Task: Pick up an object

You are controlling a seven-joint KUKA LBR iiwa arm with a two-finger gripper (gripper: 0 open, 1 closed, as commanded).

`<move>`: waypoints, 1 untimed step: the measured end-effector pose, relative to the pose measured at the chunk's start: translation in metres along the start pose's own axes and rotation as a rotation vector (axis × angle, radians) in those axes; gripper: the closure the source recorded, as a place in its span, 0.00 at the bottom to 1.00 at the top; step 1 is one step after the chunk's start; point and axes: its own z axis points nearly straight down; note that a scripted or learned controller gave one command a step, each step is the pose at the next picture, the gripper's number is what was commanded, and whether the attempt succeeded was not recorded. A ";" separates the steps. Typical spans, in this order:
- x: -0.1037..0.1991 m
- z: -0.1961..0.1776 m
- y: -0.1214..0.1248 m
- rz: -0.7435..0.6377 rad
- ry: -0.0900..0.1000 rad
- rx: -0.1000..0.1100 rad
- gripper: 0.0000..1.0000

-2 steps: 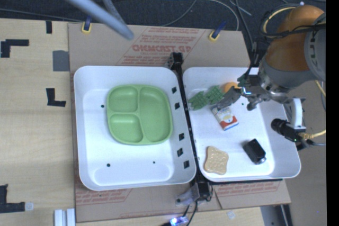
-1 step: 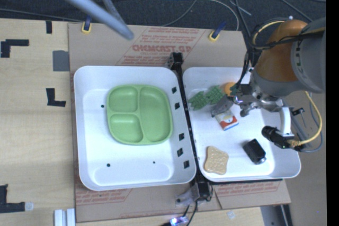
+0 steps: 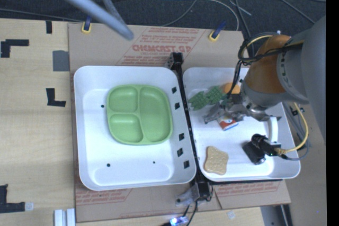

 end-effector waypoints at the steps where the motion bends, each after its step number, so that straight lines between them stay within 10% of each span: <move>1: 0.001 -0.016 0.003 -0.001 0.001 -0.009 1.00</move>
